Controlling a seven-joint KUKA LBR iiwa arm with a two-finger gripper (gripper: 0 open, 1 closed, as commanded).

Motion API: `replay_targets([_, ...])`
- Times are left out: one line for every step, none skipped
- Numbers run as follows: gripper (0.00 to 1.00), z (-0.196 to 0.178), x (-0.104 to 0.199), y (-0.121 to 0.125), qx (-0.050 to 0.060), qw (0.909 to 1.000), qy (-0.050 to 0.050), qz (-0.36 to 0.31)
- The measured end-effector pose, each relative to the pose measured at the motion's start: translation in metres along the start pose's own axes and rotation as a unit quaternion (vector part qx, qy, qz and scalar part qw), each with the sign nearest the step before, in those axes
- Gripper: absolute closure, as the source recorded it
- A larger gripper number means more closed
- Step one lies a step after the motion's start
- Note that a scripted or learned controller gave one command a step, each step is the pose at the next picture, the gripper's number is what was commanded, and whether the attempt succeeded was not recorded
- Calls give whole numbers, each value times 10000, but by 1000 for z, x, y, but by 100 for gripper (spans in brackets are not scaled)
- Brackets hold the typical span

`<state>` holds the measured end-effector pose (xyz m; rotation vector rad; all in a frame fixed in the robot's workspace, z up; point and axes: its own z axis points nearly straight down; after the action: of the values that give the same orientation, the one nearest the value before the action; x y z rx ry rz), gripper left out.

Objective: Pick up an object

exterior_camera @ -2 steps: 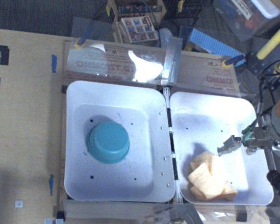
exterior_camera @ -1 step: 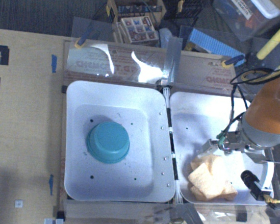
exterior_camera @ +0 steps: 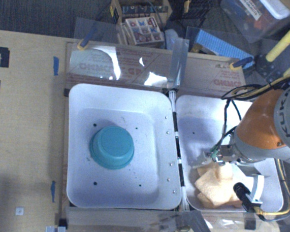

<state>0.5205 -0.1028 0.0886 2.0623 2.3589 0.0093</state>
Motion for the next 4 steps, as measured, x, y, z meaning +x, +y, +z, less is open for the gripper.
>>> replay_targets([100, -11, -2, 1, -19, 10000, -2, 18])
replay_targets([0, -11, -2, 1, -18, 10000, -1, 20])
replay_targets([0, -22, -3, 1, 36, 9999, 4, -147])
replay_targets([0, 0, 2, -8, 5, 10000, 2, -32])
